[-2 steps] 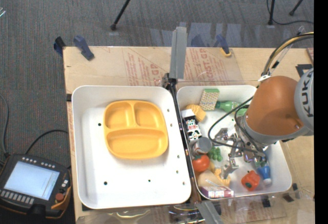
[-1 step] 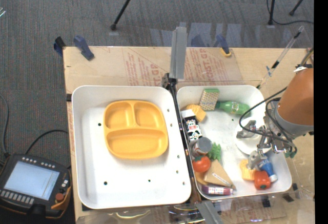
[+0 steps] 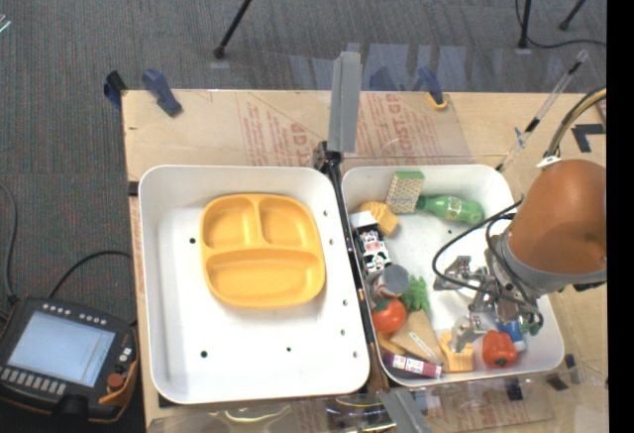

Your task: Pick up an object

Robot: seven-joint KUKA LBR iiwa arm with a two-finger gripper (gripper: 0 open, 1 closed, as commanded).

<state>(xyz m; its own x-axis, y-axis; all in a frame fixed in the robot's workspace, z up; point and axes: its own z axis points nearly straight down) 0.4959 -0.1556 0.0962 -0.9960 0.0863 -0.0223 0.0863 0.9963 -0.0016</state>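
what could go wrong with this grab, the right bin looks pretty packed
1. The gripper hangs low over the right bin's near corner, where the red pepper, a tan block and a small blue piece crowd together, so it may nudge or pinch the wrong one.
2. These things lie close to the bin's wall, so a finger could catch the rim.
3. Loose cables around the wrist could snag.

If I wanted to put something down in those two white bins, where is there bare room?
The left bin has bare floor in front of the yellow plate, and a strip along its left wall. In the right bin, a bare patch lies between the green bottle and the gripper. The right bin's left side and front are crowded with small toys.
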